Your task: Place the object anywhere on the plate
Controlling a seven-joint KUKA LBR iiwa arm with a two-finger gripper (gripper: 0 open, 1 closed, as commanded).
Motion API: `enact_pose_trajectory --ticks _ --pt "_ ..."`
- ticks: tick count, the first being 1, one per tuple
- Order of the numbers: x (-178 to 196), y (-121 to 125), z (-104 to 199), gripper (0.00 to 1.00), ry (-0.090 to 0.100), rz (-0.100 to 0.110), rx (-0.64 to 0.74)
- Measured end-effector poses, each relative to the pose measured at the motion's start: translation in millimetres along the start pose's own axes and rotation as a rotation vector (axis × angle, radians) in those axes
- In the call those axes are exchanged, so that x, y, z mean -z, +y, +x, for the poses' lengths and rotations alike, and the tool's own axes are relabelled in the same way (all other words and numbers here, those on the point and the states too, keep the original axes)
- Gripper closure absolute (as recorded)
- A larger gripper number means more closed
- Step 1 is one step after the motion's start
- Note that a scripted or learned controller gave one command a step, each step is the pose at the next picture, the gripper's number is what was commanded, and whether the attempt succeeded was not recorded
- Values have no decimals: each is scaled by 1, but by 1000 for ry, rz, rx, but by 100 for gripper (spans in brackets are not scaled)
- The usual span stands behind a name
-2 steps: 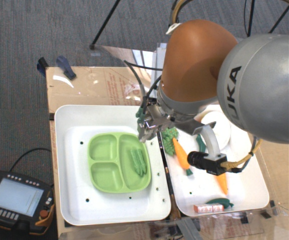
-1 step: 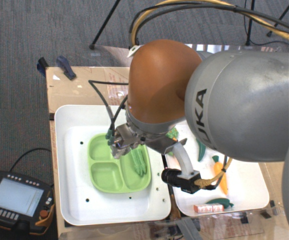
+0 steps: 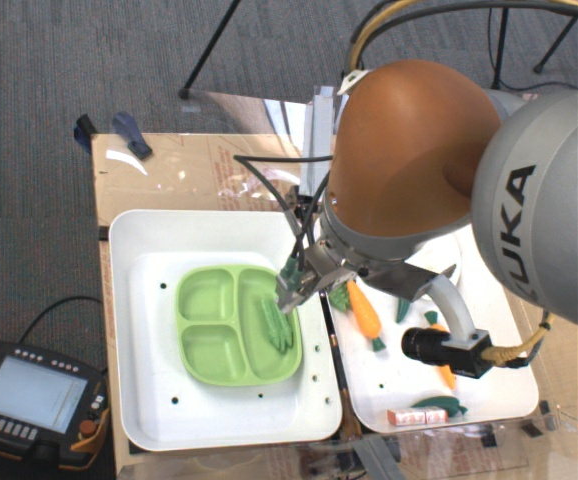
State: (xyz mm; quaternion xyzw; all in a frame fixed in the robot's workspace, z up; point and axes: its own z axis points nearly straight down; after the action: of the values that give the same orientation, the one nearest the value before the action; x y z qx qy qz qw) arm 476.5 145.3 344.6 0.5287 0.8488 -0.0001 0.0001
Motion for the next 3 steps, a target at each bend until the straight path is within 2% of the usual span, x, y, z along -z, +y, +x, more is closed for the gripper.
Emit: enact_pose_trajectory --ticks 1,2,3 --pt "-68 49 68 100 1 12 73" --pt "-105 109 29 100 0 7 -108" --pt "-51 135 -21 100 -1 -1 112"
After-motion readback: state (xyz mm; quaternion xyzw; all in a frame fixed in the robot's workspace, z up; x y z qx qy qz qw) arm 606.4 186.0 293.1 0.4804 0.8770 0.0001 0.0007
